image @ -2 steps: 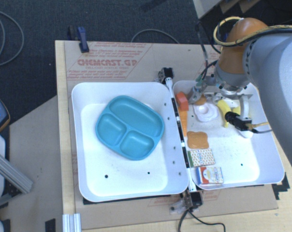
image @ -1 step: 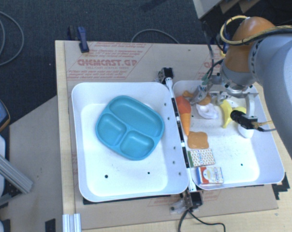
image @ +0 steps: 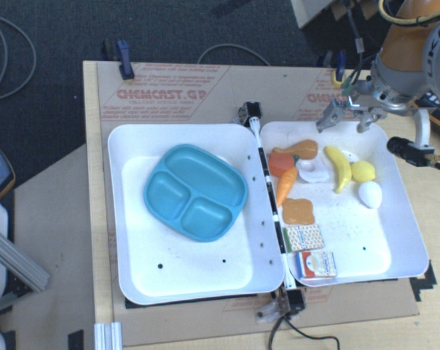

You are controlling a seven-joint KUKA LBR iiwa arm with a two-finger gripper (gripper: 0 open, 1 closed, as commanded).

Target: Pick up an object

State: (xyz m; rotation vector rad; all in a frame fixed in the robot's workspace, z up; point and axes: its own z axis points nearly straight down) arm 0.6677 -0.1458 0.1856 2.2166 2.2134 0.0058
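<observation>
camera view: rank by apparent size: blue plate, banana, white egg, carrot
1. blue divided plate, by far the largest.
2. banana and carrot: about the same length, so no ranking between them.
3. white egg, the smallest.

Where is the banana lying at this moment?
In the camera view, the banana lies in the right bin, near its far edge, between a white piece on its left and a lemon on its right.

A bench (image: pixel 169 93) covered with printed brown cardboard is seen. Two shallow white bins are set side by side on it: the left bin (image: pixel 132 261) and the right bin (image: pixel 395 246), touching along their inner rims.
</observation>
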